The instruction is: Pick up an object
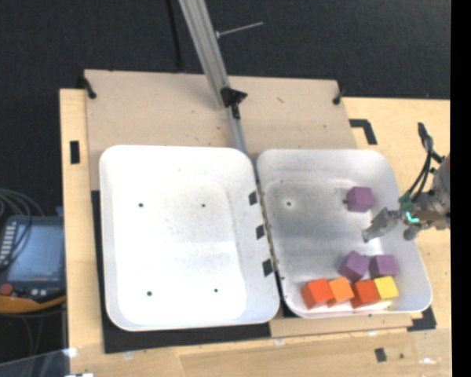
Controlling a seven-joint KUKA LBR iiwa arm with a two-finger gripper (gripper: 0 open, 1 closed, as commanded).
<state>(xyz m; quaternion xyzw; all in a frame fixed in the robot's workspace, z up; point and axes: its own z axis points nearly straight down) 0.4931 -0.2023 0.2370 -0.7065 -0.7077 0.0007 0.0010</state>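
Gripper point(379, 228) over right bin point(314, 171), holding nothing.
You see its fingers spread, between the lone purple cube point(359, 199) and the block cluster point(353, 281) below.

blocks point(353, 281) in right bin point(314, 171)

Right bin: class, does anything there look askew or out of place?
Nothing stands out. The blocks sit in the right bin: a purple block apart, the rest clustered near the front rim. The gripper hangs above the bin.
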